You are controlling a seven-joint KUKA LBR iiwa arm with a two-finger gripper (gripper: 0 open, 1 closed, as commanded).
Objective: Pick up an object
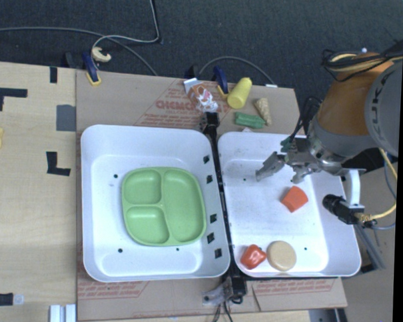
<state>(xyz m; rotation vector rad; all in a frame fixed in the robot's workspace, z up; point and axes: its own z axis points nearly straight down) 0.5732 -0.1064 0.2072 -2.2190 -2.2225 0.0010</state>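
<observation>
Gripper: grey two-finger gripper (pixel 286 169) hangs over the right white bin (pixel 330 263), fingers spread, apparently nothing between them.
Object: orange block (pixel 294 198) just below it, apart.
Writing: red print on the cardboard sheet (pixel 165 103), unreadable.
Room: bare floor left of the block; red piece (pixel 252 256) and tan round piece (pixel 281 255) near the front wall.

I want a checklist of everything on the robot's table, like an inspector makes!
Surface: cardboard bench bearing left bin and right bin.
Job's things: orange block, red piece, tan round piece, all in right bin.
Clutter: green divided plate in left bin; yellow bottle and green bar behind bins.
Grippers: gripper open above right bin, holding nothing.
Cables: black cable behind bench.
Surroundings: dark floor.
</observation>
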